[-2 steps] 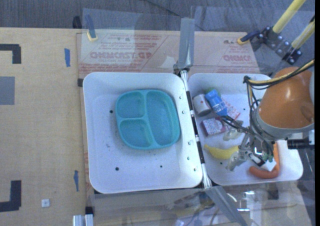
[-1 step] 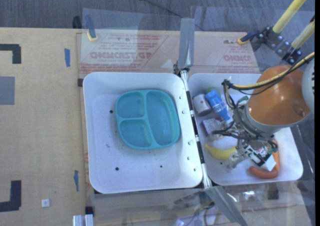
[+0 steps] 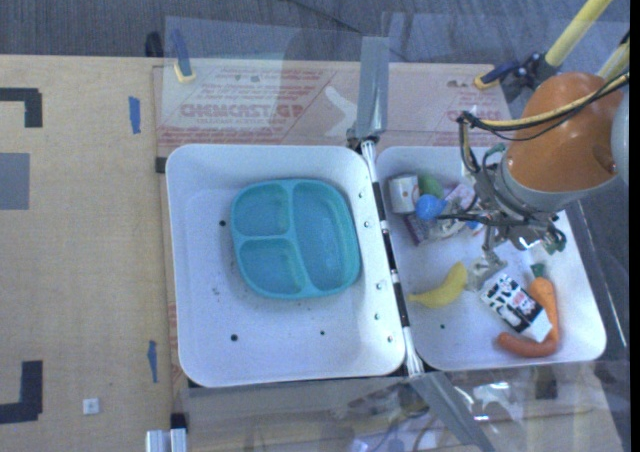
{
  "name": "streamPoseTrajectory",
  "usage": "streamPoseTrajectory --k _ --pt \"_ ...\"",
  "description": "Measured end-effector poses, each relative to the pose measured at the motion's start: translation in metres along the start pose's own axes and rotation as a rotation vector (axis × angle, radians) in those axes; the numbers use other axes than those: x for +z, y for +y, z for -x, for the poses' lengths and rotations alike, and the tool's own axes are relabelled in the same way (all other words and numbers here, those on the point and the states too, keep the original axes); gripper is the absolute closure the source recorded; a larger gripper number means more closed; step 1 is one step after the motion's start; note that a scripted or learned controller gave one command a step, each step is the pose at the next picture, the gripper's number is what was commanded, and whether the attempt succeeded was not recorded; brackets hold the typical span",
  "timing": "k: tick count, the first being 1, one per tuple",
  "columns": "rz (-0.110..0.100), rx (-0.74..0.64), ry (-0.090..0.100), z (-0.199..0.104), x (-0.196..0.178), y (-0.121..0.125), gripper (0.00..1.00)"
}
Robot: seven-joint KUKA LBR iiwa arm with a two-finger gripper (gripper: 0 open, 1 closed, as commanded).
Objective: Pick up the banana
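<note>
The yellow banana (image 3: 443,287) lies in the right bin (image 3: 580,340), near its left wall, curved and pointing up to the right. My gripper (image 3: 497,252) hangs over the right bin just up and right of the banana's upper tip, under the orange band of the arm. Nothing yellow shows between its fingers. The wrist and cables hide much of the gripper.
A teal divided plate (image 3: 297,237) sits in the left bin (image 3: 200,340). In the right bin lie an orange carrot (image 3: 544,297), a red-orange sausage shape (image 3: 526,344), a black-and-white carton (image 3: 513,302), a blue ball (image 3: 429,206), a green item (image 3: 430,184) and a white box (image 3: 403,193).
</note>
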State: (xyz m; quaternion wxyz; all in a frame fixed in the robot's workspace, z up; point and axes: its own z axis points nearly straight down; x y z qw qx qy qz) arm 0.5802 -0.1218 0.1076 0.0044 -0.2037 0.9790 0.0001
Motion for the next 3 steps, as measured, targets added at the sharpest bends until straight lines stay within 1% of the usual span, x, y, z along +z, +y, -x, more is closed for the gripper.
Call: streamPoseTrajectory --k 1,2,3 --pt "0.060 0.222 0.108 0.041 0.017 -0.025 0.00" --pt "-0.001 -0.016 -0.001 0.006 0.019 0.020 0.00" --pt "-0.005 -0.277 -0.005 -0.030 0.018 0.049 0.00"
